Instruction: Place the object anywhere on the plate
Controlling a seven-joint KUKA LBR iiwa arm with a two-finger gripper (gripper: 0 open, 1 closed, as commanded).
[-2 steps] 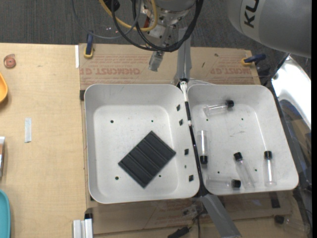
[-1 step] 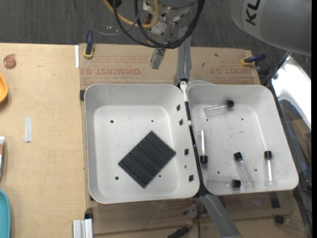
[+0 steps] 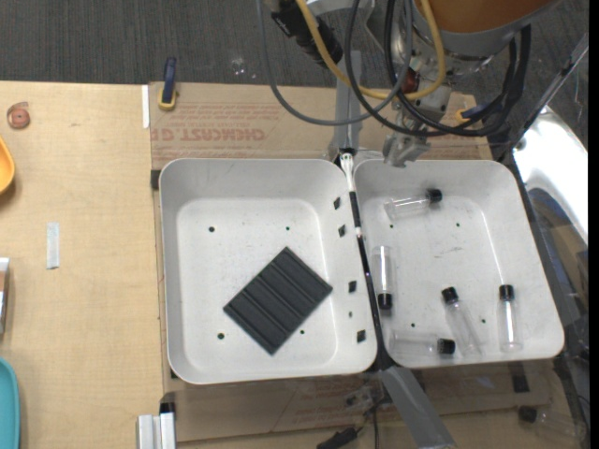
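Note:
A dark grey ribbed plate (image 3: 278,300) lies flat and turned at an angle in the left bin (image 3: 187,195). Several clear vials with black caps lie in the right bin (image 3: 524,213): one near the back (image 3: 412,204), one along the left wall (image 3: 382,271), and others toward the front (image 3: 462,321). My gripper (image 3: 404,152) hangs over the back rim of the right bin, just behind the rear vial and above it. Nothing shows in its grasp. The arm's wrist and cables hide most of it.
Both bins rest on cardboard (image 3: 225,129) on the wooden bench (image 3: 75,204). Looping cables (image 3: 309,36) hang above the back of the bins. A blue clamp (image 3: 168,80) sits at the cardboard's back left corner. Small items lie at the bench's left edge.

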